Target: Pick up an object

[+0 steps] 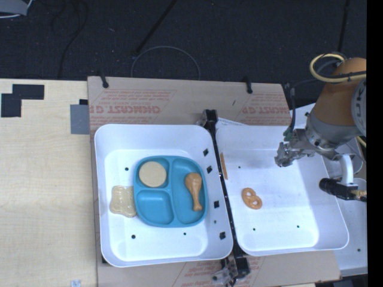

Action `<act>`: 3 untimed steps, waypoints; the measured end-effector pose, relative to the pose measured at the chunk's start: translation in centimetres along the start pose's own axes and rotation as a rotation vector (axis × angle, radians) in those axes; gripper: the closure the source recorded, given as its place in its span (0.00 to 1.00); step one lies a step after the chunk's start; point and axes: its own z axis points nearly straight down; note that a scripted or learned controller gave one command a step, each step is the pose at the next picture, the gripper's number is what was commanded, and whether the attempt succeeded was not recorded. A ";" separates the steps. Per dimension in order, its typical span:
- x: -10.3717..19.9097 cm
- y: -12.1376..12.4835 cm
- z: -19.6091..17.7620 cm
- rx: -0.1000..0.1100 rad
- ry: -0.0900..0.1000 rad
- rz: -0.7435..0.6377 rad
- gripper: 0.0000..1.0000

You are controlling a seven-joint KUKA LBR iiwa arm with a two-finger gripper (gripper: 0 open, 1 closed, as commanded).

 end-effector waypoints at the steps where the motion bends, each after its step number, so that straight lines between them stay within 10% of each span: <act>1: 0.0 0.6 -4.4 0.000 0.000 -0.005 1.00; 3: 4.8 -1.3 -10.2 0.006 0.003 -0.009 1.00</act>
